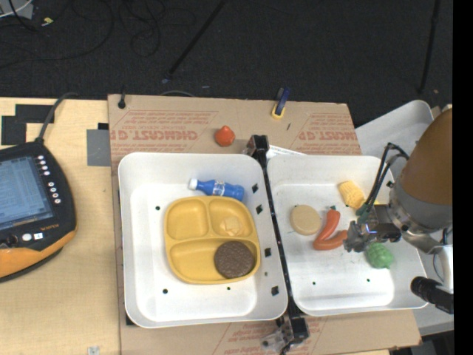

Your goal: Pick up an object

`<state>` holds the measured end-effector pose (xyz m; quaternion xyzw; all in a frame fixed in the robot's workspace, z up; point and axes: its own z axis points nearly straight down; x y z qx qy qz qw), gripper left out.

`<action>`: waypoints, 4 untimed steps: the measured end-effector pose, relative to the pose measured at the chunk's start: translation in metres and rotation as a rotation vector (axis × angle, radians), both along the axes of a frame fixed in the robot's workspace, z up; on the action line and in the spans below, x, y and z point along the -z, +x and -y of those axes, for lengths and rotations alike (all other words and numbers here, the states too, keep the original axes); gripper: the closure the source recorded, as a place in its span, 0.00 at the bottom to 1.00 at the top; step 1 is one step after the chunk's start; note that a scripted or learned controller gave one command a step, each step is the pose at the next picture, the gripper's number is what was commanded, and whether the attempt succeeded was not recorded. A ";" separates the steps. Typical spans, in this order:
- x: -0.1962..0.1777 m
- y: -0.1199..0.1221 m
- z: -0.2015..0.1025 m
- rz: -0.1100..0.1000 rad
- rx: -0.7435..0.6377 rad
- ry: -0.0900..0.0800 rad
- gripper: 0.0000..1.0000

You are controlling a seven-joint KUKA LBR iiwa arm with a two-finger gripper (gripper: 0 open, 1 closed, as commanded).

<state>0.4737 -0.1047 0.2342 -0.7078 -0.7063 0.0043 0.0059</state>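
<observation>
Camera view, cardboard (pixel 159 133) printed upside-down "CHEMCAST GP", jaws low by red pepper (pixel 328 230), grip state unclear

Yellow tray (pixel 194 231), brown cookie (pixel 235 259), blue bottle (pixel 216 189), red pepper (pixel 328 228), green broccoli (pixel 380 255).

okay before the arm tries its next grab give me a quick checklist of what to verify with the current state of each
1. Gripper over the right bin: ok, it sits near that bin's right side.
2. Something to grab close by: ok, a red pepper and a green toy lie beside the gripper.
3. Object held between the fingers: cannot tell, the wrist hides them.
4. Tan disc apart from the pepper: not ok, they touch.
5. Corn piece free to reach: ok, it lies alone near the back wall.
6. Left bin items undisturbed: ok, the yellow tray holds a brown cookie, blue bottle behind it.
</observation>
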 end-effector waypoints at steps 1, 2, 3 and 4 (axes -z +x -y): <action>-0.040 0.003 -0.112 0.014 -0.014 0.002 1.00; -0.166 0.003 -0.081 0.027 0.000 -0.003 1.00; -0.125 0.002 -0.160 0.008 -0.008 -0.001 1.00; -0.171 0.002 -0.080 0.017 0.005 -0.004 1.00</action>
